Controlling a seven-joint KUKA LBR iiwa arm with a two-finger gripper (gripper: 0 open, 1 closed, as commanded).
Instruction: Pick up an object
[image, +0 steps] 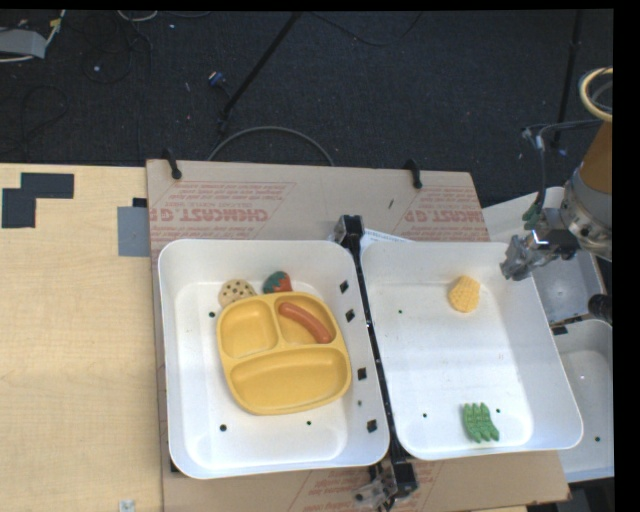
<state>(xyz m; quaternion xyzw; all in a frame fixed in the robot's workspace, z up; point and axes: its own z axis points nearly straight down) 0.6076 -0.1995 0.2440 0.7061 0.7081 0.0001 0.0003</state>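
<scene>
Nothing is lifted yet: the grey two-finger gripper (520, 256) is seen at the right bin's (520, 400) upper right rim, and whether it is apart or together cannot be told. The round yellow waffle-textured toy (464, 294) and the green ridged toy (480, 422) lie in that bin, so all of the pick is judged left.

The arm (598, 175) reaches in from the right, its gripper (520, 258) low at the left end

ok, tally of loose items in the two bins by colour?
Yellow: 2, the divided tray and the round waffle-like piece
Red: 1, the sausage in the tray
Green: 1, the green piece
Brown speckled: 1, the cookie
Red and green: 1, the small item beside the cookie
Total: 6
</scene>
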